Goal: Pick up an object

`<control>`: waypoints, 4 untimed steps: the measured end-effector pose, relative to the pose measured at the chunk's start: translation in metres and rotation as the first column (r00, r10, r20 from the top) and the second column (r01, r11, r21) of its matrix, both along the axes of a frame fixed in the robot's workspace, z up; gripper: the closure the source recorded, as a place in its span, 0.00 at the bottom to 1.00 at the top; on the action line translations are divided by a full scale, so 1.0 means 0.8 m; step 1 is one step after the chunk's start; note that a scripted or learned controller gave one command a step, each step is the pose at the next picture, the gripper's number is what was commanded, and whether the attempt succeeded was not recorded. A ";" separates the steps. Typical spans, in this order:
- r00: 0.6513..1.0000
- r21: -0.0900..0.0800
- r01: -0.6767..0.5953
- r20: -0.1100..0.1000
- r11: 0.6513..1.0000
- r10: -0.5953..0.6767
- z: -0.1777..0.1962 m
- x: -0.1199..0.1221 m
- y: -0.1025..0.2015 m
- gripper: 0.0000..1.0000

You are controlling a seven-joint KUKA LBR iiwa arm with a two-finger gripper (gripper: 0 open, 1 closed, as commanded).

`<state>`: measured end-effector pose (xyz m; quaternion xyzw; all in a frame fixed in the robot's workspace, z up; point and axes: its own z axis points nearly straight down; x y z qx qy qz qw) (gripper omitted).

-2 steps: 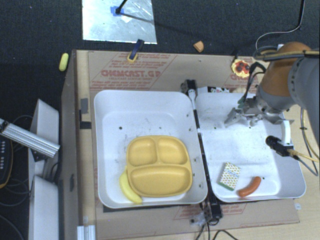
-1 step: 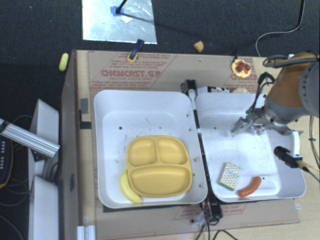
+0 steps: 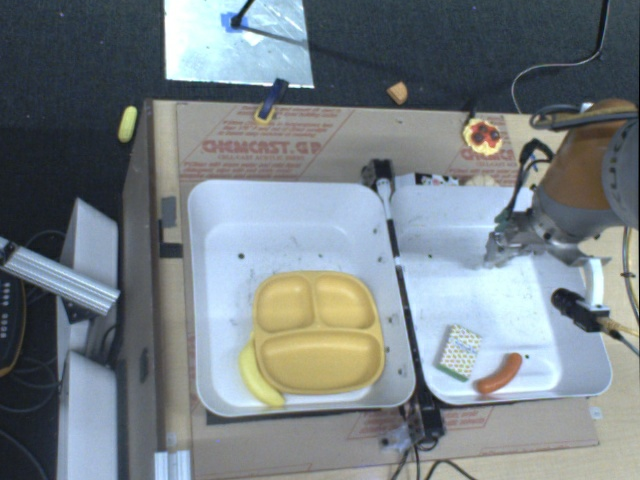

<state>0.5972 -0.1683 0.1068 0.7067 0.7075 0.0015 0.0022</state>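
The arm's hand [image 3: 503, 240] hung low over the right bin [image 3: 440, 218], near its far side, with nothing seen between its fingers. A small patterned box [image 3: 460, 352] and an orange sausage [image 3: 498, 373] lay near that bin's front edge. The left bin [image 3: 230, 218] held a yellow divided tray [image 3: 318, 330] with a banana [image 3: 258, 378] touching its front left corner.

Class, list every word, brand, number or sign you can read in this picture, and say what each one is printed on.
"CHEMCAST GP": red print, upside down in this view, on the brown board under the bins.
The board's other red print is too small to read.
The print on the small box is too blurred to read.
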 end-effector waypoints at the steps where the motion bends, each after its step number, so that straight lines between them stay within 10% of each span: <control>1: 1.000 -0.001 0.001 0.000 1.000 -0.001 0.119 -0.002 -0.023 1.00; 3: 1.000 0.000 0.001 -0.003 1.000 -0.001 0.181 -0.094 -0.048 1.00; 4: 1.000 0.001 -0.002 -0.002 1.000 0.002 0.211 -0.113 0.001 1.00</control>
